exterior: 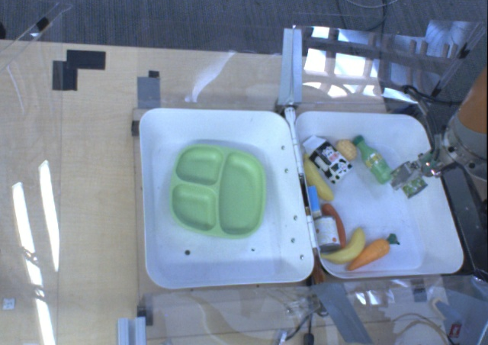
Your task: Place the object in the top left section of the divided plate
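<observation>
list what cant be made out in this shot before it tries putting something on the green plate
- Gripper, camera view: too small and blurred to tell open from shut.
- Arm: cut off by the right edge.
- Bottle: label too small to read; its top is tucked against the bin wall.

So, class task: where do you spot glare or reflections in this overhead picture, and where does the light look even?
Camera view: bright glare on the clear panel behind the right bin, pale streaks on the bench at left; the green plate and left bin are evenly lit, with soft shadow around the plate.
</observation>
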{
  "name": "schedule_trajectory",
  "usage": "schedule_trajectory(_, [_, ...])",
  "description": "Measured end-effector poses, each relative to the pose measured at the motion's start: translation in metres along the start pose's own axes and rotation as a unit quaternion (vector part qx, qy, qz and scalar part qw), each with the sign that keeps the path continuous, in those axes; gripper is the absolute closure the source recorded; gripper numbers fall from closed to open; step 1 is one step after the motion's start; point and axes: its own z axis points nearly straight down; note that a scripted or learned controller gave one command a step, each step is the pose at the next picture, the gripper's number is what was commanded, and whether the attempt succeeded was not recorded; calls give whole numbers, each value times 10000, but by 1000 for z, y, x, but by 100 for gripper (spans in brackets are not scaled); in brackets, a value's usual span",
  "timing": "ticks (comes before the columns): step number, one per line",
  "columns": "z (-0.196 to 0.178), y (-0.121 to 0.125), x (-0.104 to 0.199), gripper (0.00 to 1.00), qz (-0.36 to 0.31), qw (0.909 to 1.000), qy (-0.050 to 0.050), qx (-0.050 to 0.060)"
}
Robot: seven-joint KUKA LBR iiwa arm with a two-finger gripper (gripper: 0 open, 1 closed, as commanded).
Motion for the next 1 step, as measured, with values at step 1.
schedule_trajectory(1, [-47,11,84,100,-818,9966,3,-5])
